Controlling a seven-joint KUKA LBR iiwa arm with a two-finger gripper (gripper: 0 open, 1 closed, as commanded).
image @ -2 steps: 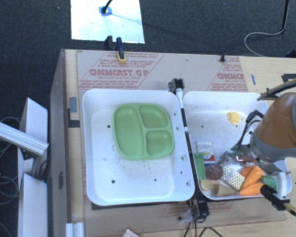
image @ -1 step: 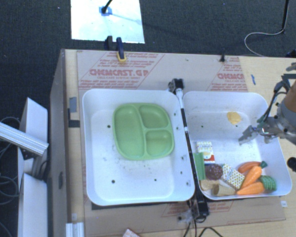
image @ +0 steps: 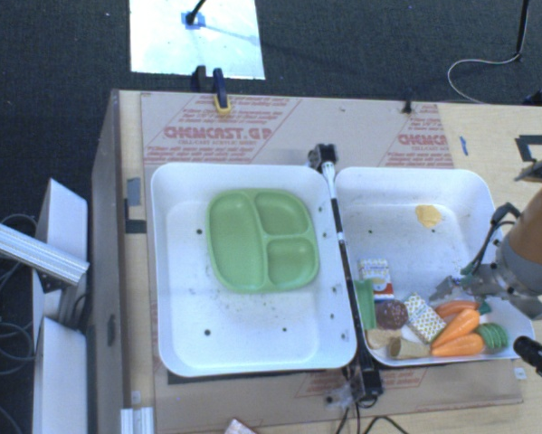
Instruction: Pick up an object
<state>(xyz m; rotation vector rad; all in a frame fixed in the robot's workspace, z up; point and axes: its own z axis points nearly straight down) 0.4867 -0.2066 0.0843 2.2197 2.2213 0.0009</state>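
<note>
Camera view: claw (image: pixel 474 289) hovering at 4 o'clock over the right bin's (image: pixel 451 181) carrots (image: pixel 459 324), grip state impossible to tell, probably risking a botched grab given toys jammed so tight together.

Toy foods (image: pixel 433 324) heaped, right bin's (image: pixel 406 188) near corner

arm (image: pixel 533 242) cut off at right edge; gripper (image: pixel 477 287) blurred
</note>
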